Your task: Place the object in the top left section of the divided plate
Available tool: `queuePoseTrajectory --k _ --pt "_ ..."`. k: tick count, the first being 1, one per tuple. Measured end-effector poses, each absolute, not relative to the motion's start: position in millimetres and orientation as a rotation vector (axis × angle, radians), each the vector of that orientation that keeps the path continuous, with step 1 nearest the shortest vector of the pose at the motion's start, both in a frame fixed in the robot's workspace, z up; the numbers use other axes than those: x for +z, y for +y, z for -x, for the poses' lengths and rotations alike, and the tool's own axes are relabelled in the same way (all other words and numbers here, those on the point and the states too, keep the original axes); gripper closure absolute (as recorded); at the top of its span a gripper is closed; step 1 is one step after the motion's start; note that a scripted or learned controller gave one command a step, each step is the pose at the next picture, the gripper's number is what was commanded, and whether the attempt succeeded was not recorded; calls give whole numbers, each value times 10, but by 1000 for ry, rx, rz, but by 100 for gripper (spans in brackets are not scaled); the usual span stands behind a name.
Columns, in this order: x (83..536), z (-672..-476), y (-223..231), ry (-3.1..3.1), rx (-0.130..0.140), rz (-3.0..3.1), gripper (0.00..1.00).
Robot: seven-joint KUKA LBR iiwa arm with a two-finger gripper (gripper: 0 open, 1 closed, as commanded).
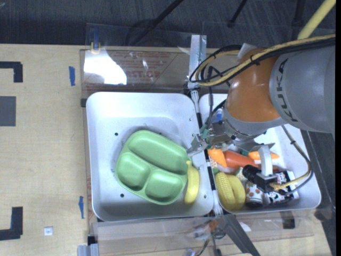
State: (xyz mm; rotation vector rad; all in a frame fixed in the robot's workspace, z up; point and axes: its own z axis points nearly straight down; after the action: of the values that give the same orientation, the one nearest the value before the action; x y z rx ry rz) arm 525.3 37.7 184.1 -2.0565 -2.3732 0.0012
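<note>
centrally, glossy green divided plate [152, 167] laid tilted in left white bin [106, 116]; smooth yellow banana [192, 184] seen touching its right rim; gripper [209, 137] poised over bin divider, state cannot be told; pale wooden bench [40, 143] beneath

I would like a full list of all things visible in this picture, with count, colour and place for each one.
bins: 2, white, side by side on the bench
divided plate: 1, green, three sections, tilted in the left bin
banana: 1, yellow, in the left bin, touching the plate's right edge
corn cob: 1, yellow, front of the right bin
carrot: 1, orange, in the right bin, behind the corn
black-and-white item: 1, in the right bin, right of the corn; kind unclear
bench: 1, light wood, with black and blue marks
arm: 1, grey with an orange band, from the right
gripper: 1, above the divide between the bins
</note>
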Motion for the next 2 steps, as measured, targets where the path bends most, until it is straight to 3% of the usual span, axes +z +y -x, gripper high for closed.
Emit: queuePoseTrajectory --k 1,2 --pt "1841 -5254 377 -2373 1 2056 0" --pt "1847 -5761 662 -2572 -3 1807 0"
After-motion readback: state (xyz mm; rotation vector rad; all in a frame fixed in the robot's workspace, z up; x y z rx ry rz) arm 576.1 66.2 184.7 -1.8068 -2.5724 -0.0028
